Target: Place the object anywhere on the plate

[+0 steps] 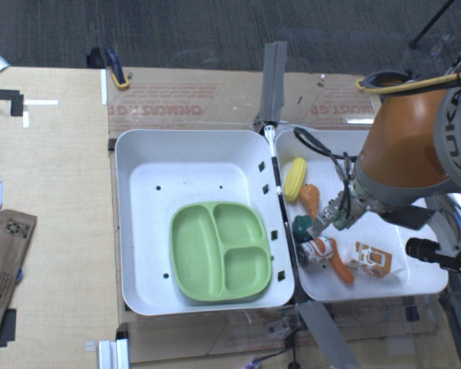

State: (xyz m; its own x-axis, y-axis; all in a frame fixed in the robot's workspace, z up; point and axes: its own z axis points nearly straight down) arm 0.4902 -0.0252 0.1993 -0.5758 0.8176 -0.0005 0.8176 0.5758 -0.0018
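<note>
Step in hand, by the look of it: the pick, not yet the carry; gripper (323, 223) low in the right bin (415, 283), well to the right of the green plate (219, 250) and across the wall between the bins; fingers too small and crowded to read, so cannot tell how far open or whether closed on anything. Likely target among the cluster at the fingertips: a dark green piece (302, 225) touching a small can (315, 250), an orange carrot (339, 266) just beside, yellow corn (295, 177) and a carton (371, 260) farther from the plate. Next, probably: firm hold, lift above the wall, travel left. Plate compartments bare; open floor around it in the left bin (138, 206).
</note>
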